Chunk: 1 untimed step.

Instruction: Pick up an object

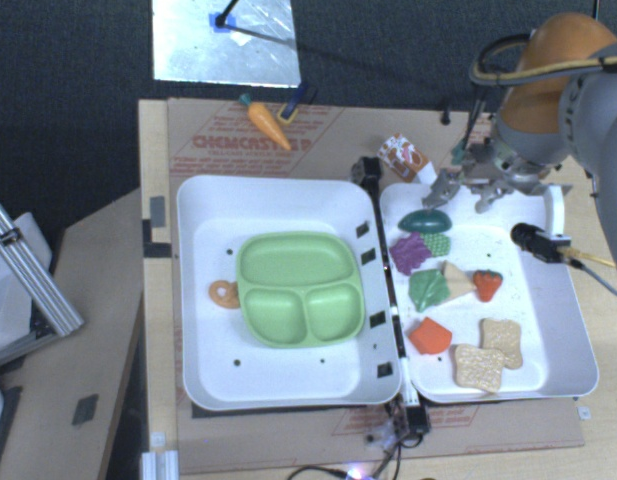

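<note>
Jaws stand spread wide and hold nothing, hanging over the far left corner of the right bin (550, 303). They sit at the end of the grey arm (588, 118) with its orange band.

Just below the jaws, and apart from them, a smooth dark teal oval piece (425, 220) lies on the white bin floor. It is the nearest thing to pick. Touching its near side is a green piece with a dotted surface (437, 244), and beside that a crinkled purple leafy toy (409, 254). Nearer the camera lie a green leafy toy (427, 289), a pale wedge (457, 278) against it, and a small red piece (487, 285). An orange-red block (430, 336) sits near the divider. Two tan, grainy bread slices (480, 367) (502, 340) lie touching in the near part of the bin.

The left bin (203, 258) holds a glossy light green plate (298, 288) with three compartments, and a small orange ring (225, 294) just beside its left edge.

Both bins rest on a cardboard sheet (328, 133) printed in red; the word looks like CHEMCAST, and the smaller print is too fine to read. On it lie an orange toy carrot (268, 126) and a small red-and-white packet (402, 156). A dull silvery sheet (225, 28) lies beyond. The table (98, 258) is tan.
</note>
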Tool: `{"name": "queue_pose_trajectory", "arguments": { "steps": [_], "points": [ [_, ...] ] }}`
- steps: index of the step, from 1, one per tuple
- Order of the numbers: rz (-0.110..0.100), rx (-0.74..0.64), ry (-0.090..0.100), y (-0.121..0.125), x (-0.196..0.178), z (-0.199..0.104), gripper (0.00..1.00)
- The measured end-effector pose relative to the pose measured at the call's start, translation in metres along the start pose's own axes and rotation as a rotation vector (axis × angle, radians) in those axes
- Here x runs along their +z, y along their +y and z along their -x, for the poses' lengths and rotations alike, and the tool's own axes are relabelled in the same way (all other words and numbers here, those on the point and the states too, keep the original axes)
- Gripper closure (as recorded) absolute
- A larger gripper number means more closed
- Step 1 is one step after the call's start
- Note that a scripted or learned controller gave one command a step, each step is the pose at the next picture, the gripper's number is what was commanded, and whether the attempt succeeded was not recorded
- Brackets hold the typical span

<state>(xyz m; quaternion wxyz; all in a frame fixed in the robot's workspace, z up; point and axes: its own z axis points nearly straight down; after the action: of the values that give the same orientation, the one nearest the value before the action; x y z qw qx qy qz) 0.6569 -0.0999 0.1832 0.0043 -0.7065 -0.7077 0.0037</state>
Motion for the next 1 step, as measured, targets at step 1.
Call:
{"name": "queue_pose_trajectory", "arguments": {
  "steps": [1],
  "points": [
    [0.013,-0.002,-0.001,0.0029,-0.0081,-0.0001,0.0]
  ]
}}
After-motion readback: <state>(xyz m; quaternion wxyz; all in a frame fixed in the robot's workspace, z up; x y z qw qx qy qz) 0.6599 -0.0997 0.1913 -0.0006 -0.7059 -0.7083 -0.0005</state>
